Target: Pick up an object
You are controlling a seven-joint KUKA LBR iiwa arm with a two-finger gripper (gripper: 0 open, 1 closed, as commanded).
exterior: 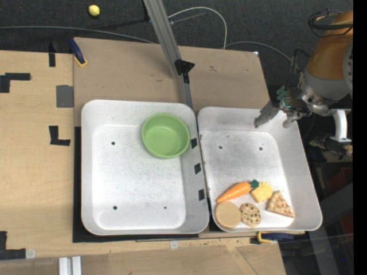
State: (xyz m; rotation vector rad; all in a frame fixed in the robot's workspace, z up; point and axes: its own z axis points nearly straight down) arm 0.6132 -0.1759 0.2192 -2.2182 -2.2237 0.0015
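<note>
My gripper (276,117) hangs over the far right corner of the right bin (246,148), its two grey fingers spread apart with nothing between them. In that bin's near part lie an orange carrot (233,191), a yellow corn piece (261,191), a pizza slice (280,204), a chocolate chip cookie (250,214) and a round tan biscuit (227,215). All of them sit well below the gripper, toward the front edge.
A green bowl (166,134) rests in the far right part of the left bin (114,171). A grey metal pole (166,36) slants across the bench behind the bins. A small yellow ball (93,10) lies on the dark floor at the back.
</note>
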